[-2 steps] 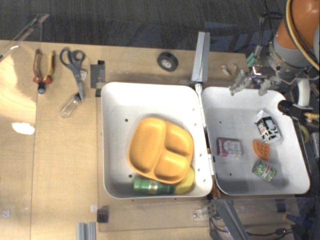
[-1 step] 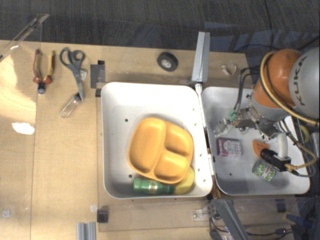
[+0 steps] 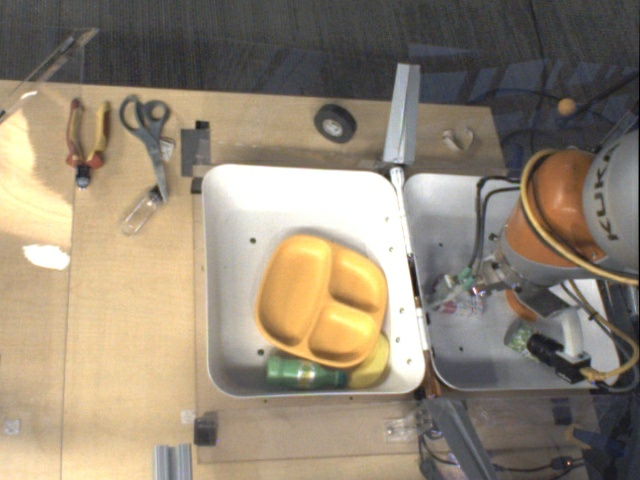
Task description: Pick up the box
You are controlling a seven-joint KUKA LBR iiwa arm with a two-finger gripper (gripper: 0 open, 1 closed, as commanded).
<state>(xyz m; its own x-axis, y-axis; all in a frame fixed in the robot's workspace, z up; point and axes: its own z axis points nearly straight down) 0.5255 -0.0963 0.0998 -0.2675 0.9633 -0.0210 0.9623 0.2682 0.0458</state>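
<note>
Rising closest to the lens, the arm (image 3: pixel 575 218) reaches in over the right bin (image 3: pixel 450 208), its orange band lying above that bin's far right part. The gripper (image 3: pixel 465 286) hangs low near the middle of the right bin, toward the wall it shares with the left bin (image 3: pixel 240 268). Whether it is open or closed cannot be told (the tip is a small blur of green and red). A small pale item (image 3: pixel 445 306) lies just beside the gripper on the bin floor. It is too small to name, so I cannot tell whether it is the box.

A yellow divided tray (image 3: pixel 322 296) lies tilted in the left bin, toward its near right corner. It leans over a green can (image 3: pixel 300 372), which lies on its side against the near wall. A round yellow thing (image 3: pixel 372 366) peeks out from under the tray's near right edge, touching the can's end.

On the bench (image 3: pixel 120 348), along the far edge, lie red-handled pliers (image 3: pixel 85 138), then scissors (image 3: pixel 150 133), and a roll of black tape (image 3: pixel 335 122) beyond the left bin.
</note>
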